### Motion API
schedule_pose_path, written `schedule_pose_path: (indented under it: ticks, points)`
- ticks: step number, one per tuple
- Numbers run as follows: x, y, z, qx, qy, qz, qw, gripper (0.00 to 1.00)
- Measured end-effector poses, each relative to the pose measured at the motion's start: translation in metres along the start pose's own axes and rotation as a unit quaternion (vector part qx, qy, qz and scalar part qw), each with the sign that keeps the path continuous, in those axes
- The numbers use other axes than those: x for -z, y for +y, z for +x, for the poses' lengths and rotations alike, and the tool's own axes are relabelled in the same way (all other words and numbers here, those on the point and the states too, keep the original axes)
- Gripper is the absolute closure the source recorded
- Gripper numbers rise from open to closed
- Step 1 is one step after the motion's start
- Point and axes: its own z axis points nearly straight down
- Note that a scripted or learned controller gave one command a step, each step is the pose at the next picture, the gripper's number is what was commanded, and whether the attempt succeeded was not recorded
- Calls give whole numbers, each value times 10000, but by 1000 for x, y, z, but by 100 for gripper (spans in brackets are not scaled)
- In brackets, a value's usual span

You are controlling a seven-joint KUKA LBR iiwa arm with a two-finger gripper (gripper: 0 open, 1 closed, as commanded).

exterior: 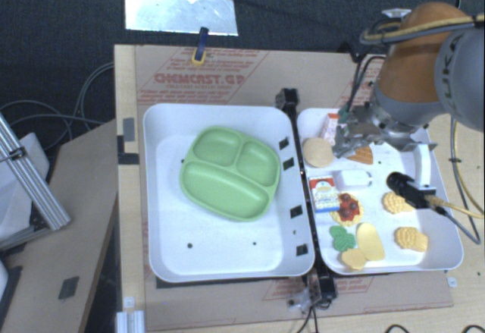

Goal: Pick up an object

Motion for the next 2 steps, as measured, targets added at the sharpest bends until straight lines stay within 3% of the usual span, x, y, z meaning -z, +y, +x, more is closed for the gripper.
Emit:
schedule_pose_path:
  ticks: [2]
  points:
    - [13,-39,109,11,4,-1,10000,100]
